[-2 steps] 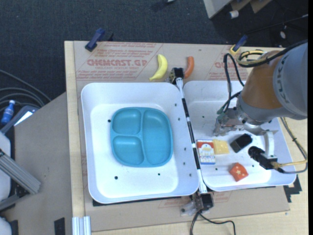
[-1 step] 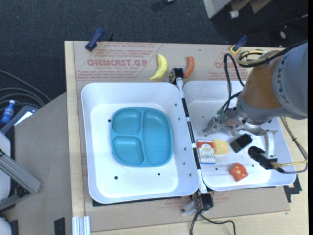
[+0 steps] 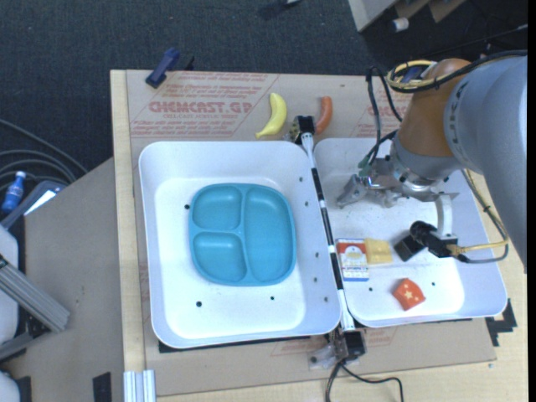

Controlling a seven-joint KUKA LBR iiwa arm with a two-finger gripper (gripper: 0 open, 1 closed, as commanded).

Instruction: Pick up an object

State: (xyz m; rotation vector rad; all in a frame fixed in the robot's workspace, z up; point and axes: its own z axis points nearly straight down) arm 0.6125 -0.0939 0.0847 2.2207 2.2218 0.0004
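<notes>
My gripper (image 3: 367,198) hangs low over the far part of the right bin (image 3: 477,304), fingers spread open and nothing between them. Nearer the front of that bin lie a small red-and-white carton (image 3: 353,260), a pale yellow block (image 3: 379,252) touching its right side, and a red piece (image 3: 409,293) near the front edge. All three sit apart from the gripper, below it in the view. The grey arm with its orange band (image 3: 429,120) comes in from the right.
The left bin (image 3: 159,224) holds a blue divided plate (image 3: 243,233). Behind the bins on the bench lie a yellow banana (image 3: 273,115) and an orange sausage-shaped piece (image 3: 323,114). A blue object (image 3: 162,68) sits at the bench's far-left edge.
</notes>
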